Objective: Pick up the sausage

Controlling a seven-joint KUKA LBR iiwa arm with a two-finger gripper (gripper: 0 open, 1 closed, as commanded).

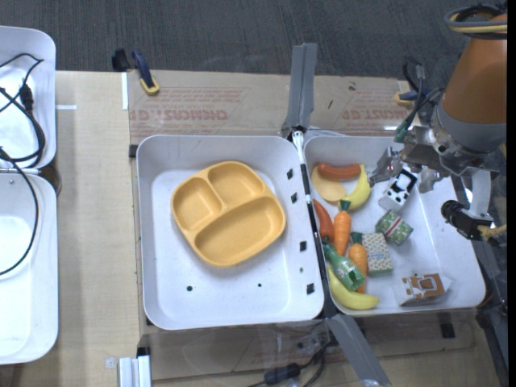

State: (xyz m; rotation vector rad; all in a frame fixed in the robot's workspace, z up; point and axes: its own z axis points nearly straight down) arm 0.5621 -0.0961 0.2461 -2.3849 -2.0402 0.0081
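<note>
Sausage: reddish, short, lying flat near back-left corner of right bin, touching upper edge of yellow banana. Likely light, smooth, rounded, stiff plastic; prone to rolling or slipping. Best taken across the middle, jaws straddling the narrow width. Gripper: hovering to the right of sausage, near black-and-white carton; finger state impossible to judge. Yellow divided plate in left bin, well apart.
</note>
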